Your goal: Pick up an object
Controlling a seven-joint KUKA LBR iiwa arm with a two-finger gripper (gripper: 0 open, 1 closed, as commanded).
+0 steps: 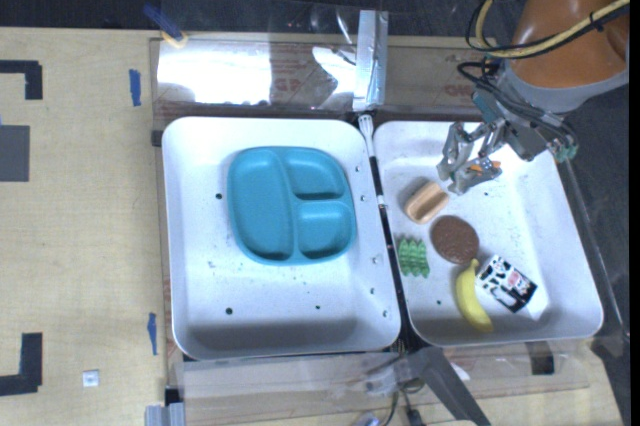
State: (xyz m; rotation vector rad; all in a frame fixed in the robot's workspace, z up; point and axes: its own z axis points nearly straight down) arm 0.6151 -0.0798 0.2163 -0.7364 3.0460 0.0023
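In the right bin (575, 244) you have the end effector (468, 164) hanging low over the upper half, arm coming in from the right with its orange band (570, 4) above. You can make out metal fingers pointing down and left, but whether they are spread or pressed together you cannot tell; nothing shows between them. Just below and left of the tips lies a tan bread-roll-like piece (426, 201), close to them, contact unclear. Below that sits a round brown disc (454, 238). A small green ridged item (413, 256) lies left of the disc, near the bin's left wall. Toward the lower edge you see a yellow banana (470, 298) with a black-and-white patterned block (506, 283) touching it on the right. The left bin (190, 214) holds a blue divided tray (292, 204), lying flat near its middle. Both bins sit side by side on the worktop (70, 214).
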